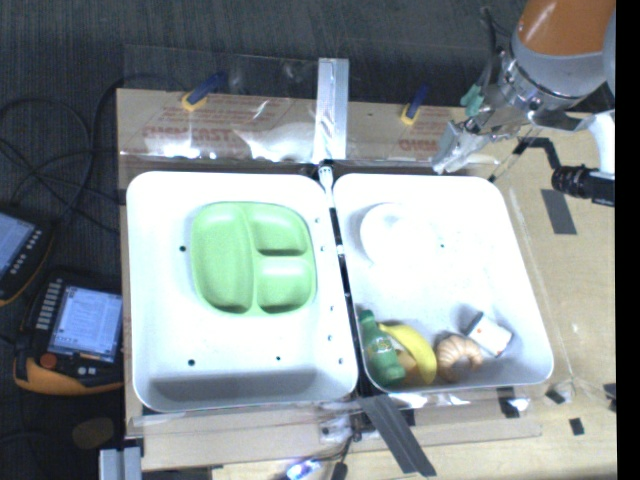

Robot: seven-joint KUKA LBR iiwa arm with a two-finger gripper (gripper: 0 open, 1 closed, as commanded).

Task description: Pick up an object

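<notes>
The arm [565,18] enters at the top right corner, its orange band uppermost in view and a grey wrist section just below it. From the wrist it slants down and to the left, ending in the gripper [455,156], which sits at the far right rim of the right-hand bin, above the bench edge rather than over the bin's floor. The gripper's pale, slender end points down-left at a tilt. Thin cables and a small teal part cling to the wrist beside it. Nothing can be seen held at the tip.
</notes>
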